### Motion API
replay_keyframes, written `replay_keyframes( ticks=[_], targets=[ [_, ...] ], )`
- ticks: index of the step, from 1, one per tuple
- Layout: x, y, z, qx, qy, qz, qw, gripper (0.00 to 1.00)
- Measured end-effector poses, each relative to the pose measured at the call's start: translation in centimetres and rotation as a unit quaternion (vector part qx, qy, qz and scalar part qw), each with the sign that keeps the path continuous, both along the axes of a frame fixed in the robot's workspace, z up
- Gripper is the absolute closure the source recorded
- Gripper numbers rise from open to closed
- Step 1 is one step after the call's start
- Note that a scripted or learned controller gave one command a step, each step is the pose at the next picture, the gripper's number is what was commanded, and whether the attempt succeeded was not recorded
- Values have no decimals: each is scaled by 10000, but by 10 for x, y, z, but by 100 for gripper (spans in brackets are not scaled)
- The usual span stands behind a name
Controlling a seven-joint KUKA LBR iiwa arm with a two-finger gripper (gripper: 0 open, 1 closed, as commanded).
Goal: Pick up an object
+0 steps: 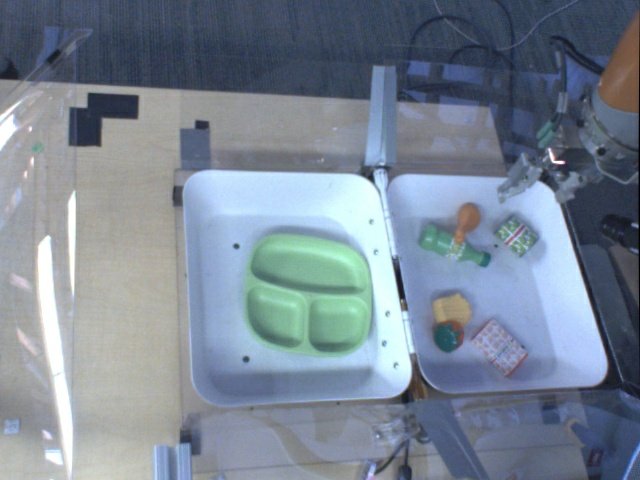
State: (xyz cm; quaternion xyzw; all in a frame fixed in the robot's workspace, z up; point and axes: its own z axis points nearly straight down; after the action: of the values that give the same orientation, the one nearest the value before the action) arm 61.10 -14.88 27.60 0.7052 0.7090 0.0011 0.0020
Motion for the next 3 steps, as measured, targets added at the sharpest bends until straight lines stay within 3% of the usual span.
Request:
replay_keyframes(
  ticks=[1,2,3],
  targets=[
    [24,32,-160,6,8,-91,10000,0],
    [-7,45,-187,2,-29,299,9995,0],
    [58,42,-189,-2,-16,990,9951,0]
  ],
)
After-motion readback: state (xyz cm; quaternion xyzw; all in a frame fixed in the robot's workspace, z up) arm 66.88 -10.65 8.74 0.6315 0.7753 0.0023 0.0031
